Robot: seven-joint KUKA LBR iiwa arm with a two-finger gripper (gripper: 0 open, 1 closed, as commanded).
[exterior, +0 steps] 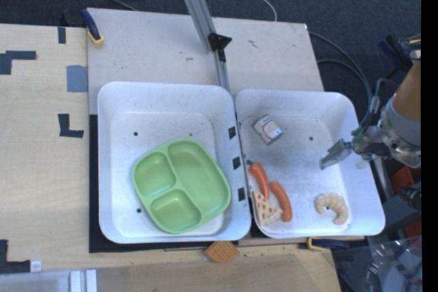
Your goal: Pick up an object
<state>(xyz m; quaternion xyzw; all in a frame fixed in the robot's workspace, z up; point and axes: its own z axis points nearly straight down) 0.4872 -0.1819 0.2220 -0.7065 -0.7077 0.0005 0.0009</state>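
Green divided plate (181,185) fills my left bin (109,147). In the right bin (301,102) I see a small packet (267,128), two orange sausages (269,190), a waffle piece (265,210) and a shrimp (332,207). The gripper (335,152) hangs low over that bin's right side, carrying nothing; above the shrimp.

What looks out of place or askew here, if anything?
One item lies outside the bins: a small brown waffle-like piece sits on the bench just below the gap between them. The green divided plate sits skewed in the left bin.
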